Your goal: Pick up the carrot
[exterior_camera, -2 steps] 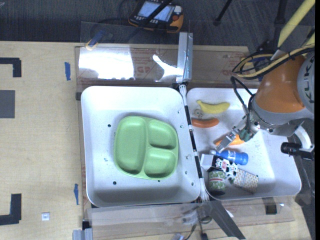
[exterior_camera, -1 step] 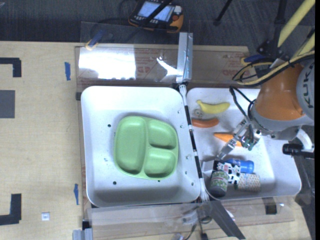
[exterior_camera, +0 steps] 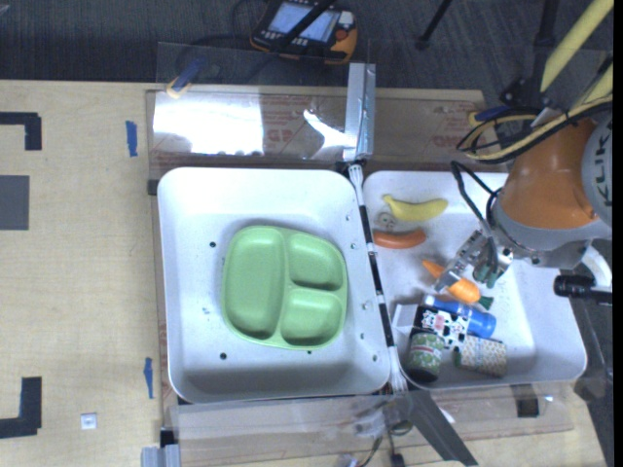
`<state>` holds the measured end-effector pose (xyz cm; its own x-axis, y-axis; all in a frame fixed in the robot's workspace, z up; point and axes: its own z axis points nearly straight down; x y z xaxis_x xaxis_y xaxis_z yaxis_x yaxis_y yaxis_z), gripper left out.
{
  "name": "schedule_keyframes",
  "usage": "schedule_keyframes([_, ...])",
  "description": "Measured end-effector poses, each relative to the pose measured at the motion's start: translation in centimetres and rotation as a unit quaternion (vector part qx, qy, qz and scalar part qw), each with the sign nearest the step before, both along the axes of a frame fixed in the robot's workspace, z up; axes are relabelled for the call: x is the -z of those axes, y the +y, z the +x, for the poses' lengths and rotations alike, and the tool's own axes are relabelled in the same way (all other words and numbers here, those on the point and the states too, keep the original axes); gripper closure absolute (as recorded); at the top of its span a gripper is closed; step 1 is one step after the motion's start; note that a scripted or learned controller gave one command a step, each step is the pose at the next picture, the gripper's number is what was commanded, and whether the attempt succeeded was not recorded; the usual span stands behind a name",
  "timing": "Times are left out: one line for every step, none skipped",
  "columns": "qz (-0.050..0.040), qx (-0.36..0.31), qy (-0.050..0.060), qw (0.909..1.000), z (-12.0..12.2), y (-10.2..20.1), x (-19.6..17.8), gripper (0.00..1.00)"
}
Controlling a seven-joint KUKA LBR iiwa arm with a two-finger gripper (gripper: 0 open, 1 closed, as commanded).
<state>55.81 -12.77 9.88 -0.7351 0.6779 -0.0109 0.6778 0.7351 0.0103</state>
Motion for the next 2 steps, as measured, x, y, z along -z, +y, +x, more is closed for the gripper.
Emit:
schedule_keyframes([-0.0004, -0.02, 0.005, 0.9998, 5.1, 2.3, -12.4, 1.0])
schedule_keyframes([-0.0008, -0.02, 0.001, 0.9998, 5.2, 2.3, -13.5, 1.0])
